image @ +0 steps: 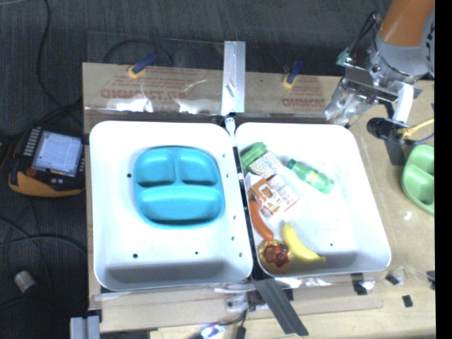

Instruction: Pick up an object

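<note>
The right bin (353, 189) holds several small items along its left side: a green bottle (311, 175), a green and white packet (257, 159), an orange and white carton (274, 195), a yellow banana (299, 243), a dark red fruit (275, 254) and an orange carrot-like piece (258, 222). A blue divided plate (178, 186) lies in the left bin (113, 246). My gripper (340, 110) hangs above the far right corner of the right bin, clear of the items, with nothing seen in it.
A pale green object (421, 175) sits on the bench right of the bins. Taped plastic sheeting (176, 90) lies behind the bins. A handheld device with a screen (49, 157) rests on the floor at left.
</note>
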